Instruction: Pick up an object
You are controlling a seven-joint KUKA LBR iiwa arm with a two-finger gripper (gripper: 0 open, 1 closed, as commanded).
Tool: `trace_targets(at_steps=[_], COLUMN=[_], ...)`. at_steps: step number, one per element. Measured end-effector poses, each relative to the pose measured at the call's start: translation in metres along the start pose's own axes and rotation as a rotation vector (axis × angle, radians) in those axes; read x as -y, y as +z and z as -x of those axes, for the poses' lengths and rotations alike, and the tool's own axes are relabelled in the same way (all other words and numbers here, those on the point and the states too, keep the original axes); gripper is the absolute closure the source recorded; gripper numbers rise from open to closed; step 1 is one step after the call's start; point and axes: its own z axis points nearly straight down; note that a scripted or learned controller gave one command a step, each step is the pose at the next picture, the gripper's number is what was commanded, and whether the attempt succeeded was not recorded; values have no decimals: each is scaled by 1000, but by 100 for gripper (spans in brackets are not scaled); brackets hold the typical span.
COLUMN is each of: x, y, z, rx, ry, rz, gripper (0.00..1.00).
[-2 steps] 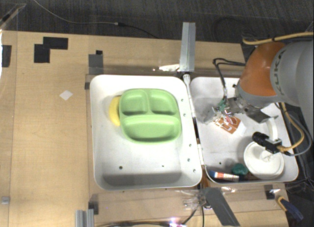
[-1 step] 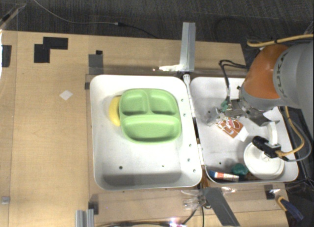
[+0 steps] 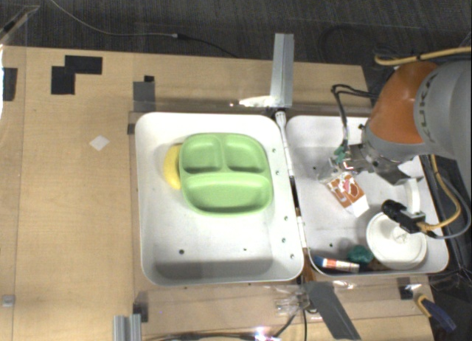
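Packet [image 3: 346,190] half hidden beneath arm [image 3: 413,114].

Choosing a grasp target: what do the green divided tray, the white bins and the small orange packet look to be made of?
Green divided tray: likely molded plastic, matte, one even color with rounded compartment edges. White bins: probably plastic or coated sheet, smooth with soft sheen and rounded corners. Orange packet: seemingly thin printed film or paper, flat and crinkled; too small to be sure.

Contents: 2 white bins [image 3: 214,269], side by side. Left bin: 1 green divided tray [image 3: 223,172], 1 yellow object [image 3: 171,167]. Right bin: 1 orange-and-white packet [image 3: 346,190], 1 white cup [image 3: 394,240], 1 marker [image 3: 335,263].
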Motion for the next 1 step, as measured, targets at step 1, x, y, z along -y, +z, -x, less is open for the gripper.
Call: trace_targets(at_steps=[1], x=[-39], y=[-82], z=[-49], rx=[-4], ry=[-25], rz=[-18], gripper=[100])
